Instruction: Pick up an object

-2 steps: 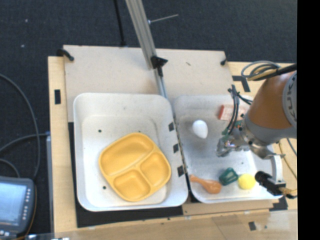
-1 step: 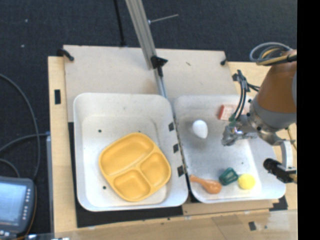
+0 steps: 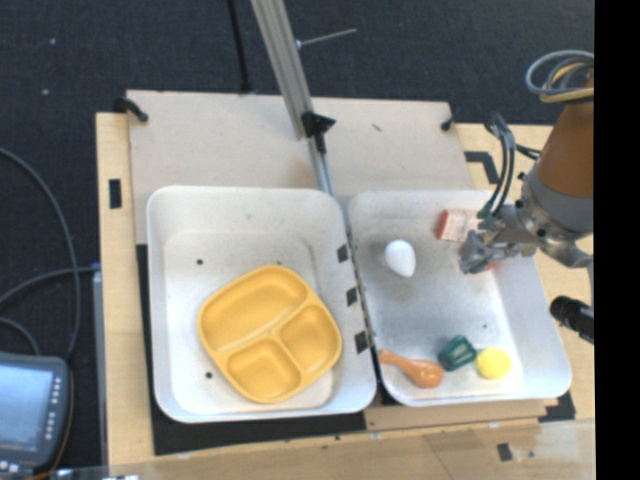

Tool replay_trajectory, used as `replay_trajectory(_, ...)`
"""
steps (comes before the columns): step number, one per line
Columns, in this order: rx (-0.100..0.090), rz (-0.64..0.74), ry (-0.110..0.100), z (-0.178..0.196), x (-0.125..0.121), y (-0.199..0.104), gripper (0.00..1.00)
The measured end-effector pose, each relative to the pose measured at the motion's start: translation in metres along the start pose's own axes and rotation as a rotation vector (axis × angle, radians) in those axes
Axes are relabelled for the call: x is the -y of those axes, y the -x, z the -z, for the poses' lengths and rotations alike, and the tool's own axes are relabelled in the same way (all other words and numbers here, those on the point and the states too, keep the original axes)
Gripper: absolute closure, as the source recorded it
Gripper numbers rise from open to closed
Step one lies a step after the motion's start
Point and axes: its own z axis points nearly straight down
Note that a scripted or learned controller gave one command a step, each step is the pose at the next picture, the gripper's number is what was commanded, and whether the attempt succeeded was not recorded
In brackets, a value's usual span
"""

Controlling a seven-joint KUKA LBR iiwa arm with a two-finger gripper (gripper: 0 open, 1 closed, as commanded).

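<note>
Lighting was pretty flat and even, seemingly from overhead, so shadows were soft and short. The two white bins [image 3: 250, 203] came out bright, a bit washed out, while the dark floor [image 3: 60, 28] around the bench [image 3: 210, 133] swallowed most detail. No hard glare, just a mild sheen on the yellow tray [image 3: 270, 333]. The whole shot was low-res and slightly soft, with grainy noise on the bin floors. The gripper [image 3: 478, 256] at the right looked blurry, its edges smeared.

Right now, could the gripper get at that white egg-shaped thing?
Probably yes. The egg lies alone on bare bin floor in the right bin, with nothing over or against it, and the gripper hangs close by to its right.
</note>
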Motion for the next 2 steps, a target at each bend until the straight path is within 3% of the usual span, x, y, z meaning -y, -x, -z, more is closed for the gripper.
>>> replay_trajectory(2,-0.003,0.004,-0.006,-0.007,-0.027,-0.106,1.0)
